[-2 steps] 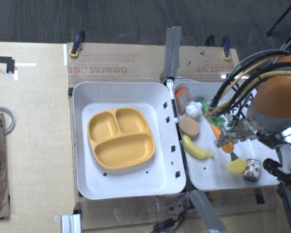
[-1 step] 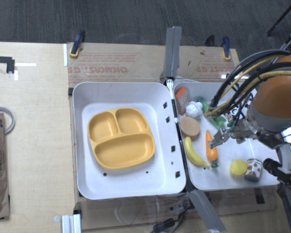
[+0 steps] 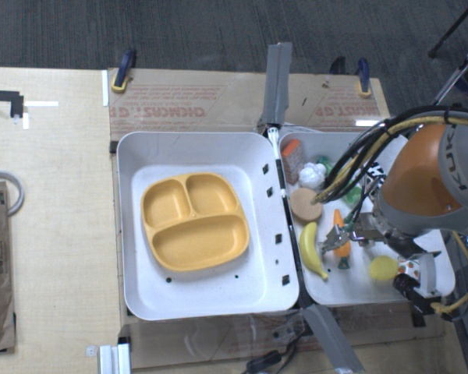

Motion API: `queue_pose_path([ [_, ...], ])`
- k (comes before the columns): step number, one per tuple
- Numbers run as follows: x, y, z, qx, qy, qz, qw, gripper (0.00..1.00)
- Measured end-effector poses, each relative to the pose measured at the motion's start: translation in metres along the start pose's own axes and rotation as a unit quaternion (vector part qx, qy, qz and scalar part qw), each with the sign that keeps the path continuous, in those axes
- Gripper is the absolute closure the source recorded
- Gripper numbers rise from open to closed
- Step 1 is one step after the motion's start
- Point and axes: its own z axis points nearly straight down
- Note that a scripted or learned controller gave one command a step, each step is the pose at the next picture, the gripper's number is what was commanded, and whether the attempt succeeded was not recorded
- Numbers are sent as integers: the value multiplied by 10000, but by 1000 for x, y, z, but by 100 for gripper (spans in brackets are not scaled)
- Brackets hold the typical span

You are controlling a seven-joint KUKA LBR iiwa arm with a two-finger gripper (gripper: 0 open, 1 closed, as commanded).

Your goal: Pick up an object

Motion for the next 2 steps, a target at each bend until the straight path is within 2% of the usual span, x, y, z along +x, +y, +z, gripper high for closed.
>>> queue_pose_path([
  [1,-1,-1,-8,10,-3,20,10000,100],
  [2,82,14,-128,3,-7,-552,9985,100],
])
